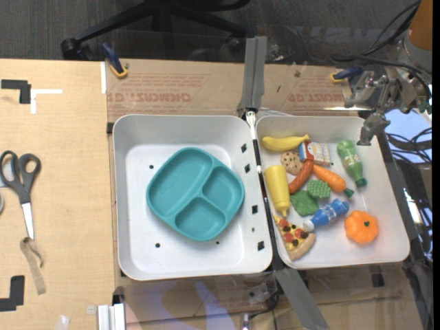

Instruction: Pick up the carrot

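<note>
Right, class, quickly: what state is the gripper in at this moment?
Gripper: whether open or closed cannot be told; it sits above the right bin's far corner, apart from the carrot.

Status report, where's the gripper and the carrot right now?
Gripper above right bin's far right corner, nothing between fingers. Carrot lying mid-bin. Green bottle and sausage crowd it.

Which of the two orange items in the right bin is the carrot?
The carrot is the long tapered one beside the green bottle. The other, a round pumpkin, sits at the bin's near right corner.

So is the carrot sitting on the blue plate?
No, the carrot lies in the right bin among other toy food.
</note>
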Controlling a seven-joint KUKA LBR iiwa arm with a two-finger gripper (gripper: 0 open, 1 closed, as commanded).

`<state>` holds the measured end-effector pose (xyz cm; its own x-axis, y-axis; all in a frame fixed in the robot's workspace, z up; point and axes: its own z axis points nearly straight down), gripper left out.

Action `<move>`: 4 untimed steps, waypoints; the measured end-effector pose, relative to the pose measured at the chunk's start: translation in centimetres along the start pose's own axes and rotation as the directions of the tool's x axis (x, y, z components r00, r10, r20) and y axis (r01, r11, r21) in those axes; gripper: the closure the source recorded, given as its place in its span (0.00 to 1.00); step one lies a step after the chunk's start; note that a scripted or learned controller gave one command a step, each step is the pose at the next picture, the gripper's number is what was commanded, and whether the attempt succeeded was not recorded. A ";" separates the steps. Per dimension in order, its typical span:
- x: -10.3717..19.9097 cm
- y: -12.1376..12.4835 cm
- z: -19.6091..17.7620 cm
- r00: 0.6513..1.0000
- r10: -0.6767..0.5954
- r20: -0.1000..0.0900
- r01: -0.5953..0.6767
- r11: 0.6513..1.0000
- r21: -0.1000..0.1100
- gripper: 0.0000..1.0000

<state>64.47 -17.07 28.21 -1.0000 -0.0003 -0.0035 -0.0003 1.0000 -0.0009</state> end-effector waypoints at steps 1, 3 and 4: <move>-0.5 -3.1 17.2 0.939 0.343 0.013 -0.343 0.939 -0.002 0.00; 3.1 0.3 16.8 0.883 0.468 0.025 -0.468 0.884 -0.005 1.00; 13.1 -3.4 15.6 0.869 0.494 -0.002 -0.494 0.869 0.000 1.00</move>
<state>51.40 -20.51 12.62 -0.8695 0.4940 -0.0017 0.4940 0.8695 0.0005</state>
